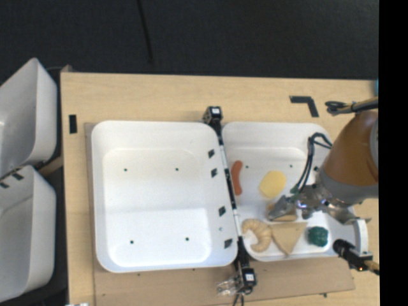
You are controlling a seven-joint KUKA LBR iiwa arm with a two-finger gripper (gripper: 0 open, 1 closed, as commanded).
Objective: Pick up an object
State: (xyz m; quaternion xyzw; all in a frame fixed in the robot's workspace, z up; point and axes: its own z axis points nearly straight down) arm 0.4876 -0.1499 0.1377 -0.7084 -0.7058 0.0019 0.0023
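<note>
Hand (pixel 285 209) low in right bin (pixel 268 132), amid yellow disc (pixel 273 183), croissant (pixel 257 233), wedge (pixel 288 238)

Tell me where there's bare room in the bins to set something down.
The left bin offers bare floor from wall to wall. In the right bin, a bare strip runs along the far wall above the orange stick and yellow disc. The near end is crowded: croissant, tan wedge, green piece, gripper.

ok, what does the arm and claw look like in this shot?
Arm: rounded orange-brown band above a grey wrist. A black cable loops down its left side. The claw is grey metal, over the right bin.
</note>
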